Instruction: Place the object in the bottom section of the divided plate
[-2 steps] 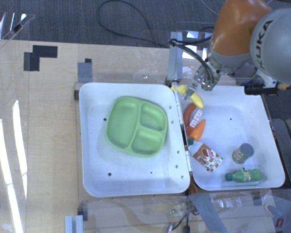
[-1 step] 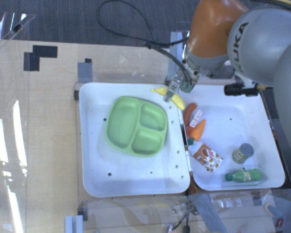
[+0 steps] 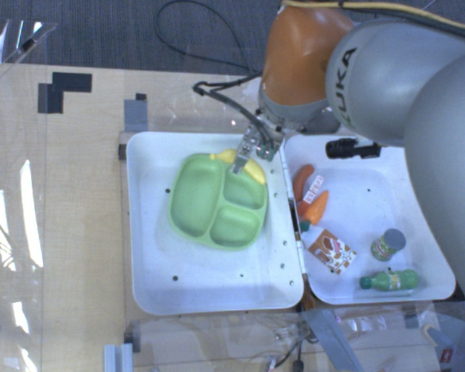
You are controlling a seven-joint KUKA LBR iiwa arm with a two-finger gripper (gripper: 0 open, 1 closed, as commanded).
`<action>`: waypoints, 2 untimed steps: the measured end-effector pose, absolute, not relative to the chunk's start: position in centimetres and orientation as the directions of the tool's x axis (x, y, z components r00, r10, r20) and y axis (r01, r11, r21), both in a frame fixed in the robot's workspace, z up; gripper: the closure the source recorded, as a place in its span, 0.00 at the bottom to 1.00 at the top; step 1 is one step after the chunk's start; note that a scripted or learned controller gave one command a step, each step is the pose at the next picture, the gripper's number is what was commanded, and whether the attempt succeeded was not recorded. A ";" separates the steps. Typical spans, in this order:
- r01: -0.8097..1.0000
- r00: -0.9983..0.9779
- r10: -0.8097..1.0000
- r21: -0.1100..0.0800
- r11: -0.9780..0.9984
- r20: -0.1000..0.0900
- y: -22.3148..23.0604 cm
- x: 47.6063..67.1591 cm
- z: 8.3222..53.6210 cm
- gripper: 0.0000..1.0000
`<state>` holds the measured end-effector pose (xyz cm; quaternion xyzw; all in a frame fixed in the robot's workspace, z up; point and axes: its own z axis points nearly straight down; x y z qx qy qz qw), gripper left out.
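Yellow banana lies at green divided plate upper-right rim, long axis upper-left to lower-right, partly hidden by end effector. End effector grip state: cannot tell.

From here I can't make out how the gripper stands; it is small and blurred at the far edge of the plate. It covers part of a yellow thing lying against that edge, and I can't tell what the thing is. The arm runs off the right edge and hides the far right corner of the right bin. The packet there has print too small to read.
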<state>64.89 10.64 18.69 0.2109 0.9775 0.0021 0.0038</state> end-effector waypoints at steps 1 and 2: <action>0.220 -0.975 0.220 0.006 0.975 -0.009 16.2 65.8 16.8 1.00; 0.221 -0.975 0.221 0.006 0.975 -0.009 16.2 65.8 16.8 0.00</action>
